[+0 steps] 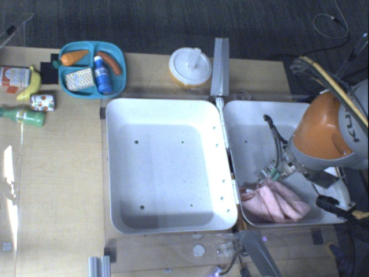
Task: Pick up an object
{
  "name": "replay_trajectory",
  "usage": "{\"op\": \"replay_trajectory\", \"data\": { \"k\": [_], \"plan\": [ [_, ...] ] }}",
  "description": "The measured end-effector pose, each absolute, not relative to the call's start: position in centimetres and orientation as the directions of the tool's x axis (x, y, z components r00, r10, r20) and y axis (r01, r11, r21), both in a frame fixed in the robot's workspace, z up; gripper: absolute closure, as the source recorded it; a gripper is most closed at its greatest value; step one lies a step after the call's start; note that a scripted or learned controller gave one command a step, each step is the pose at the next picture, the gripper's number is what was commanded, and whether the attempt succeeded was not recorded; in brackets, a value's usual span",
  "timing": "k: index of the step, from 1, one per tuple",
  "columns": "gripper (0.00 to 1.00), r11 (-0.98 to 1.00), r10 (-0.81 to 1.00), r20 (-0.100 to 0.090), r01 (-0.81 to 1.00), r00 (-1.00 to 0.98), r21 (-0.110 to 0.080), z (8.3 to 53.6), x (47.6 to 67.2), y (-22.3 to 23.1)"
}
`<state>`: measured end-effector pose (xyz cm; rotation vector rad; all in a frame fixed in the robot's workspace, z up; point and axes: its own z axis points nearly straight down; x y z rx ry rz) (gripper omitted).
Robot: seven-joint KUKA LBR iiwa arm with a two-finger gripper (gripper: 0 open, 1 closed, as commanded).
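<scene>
A crumpled pink cloth (275,203) lies at the front of the right bin (253,126). My gripper (271,175) is down in that bin, at the cloth's upper left edge, with its tip touching or just above the fabric. The grey arm with its orange band (323,131) reaches in from the right and covers the bin's right part. The cloth rests on the bin floor.
The left bin (167,160) stands beside the right one, parted by a metal rail (220,68). On the bench behind are a blue divided tray (92,68) with toy food, a white lidded cup (190,67), a banana (30,84), a small can (42,102) and a green bottle (23,116).
</scene>
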<state>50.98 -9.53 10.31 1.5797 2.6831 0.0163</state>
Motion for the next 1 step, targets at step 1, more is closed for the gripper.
{"op": "replay_trajectory", "data": {
  "k": [1],
  "plan": [
    [0.0, 0.485, 0.874, -0.019, 0.874, -0.485, 0.023, 10.3, 50.97, -9.54]
  ]
}}
